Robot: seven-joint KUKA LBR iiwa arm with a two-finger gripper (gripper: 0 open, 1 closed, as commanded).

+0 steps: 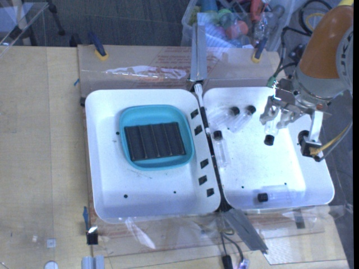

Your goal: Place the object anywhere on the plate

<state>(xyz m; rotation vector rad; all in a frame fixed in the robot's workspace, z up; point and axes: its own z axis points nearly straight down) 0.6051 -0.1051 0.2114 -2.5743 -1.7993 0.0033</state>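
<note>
A dark grey ribbed slab [154, 140] lies flat on the teal plate [130, 120], which sits in the middle of the left bin [104, 172]. My gripper [276, 125] hangs over the upper right part of the right bin [314, 186], well away from the plate. Its two silver fingers [268, 116] stand apart with nothing between them. The slab rests fully inside the plate's rim.
Small dark bits [262, 196] and clear plastic pieces [233, 116] lie scattered in the right bin. A row of black clips [202, 162] runs along the divider between the bins. A crate of colourful items [235, 10] stands behind the bench.
</note>
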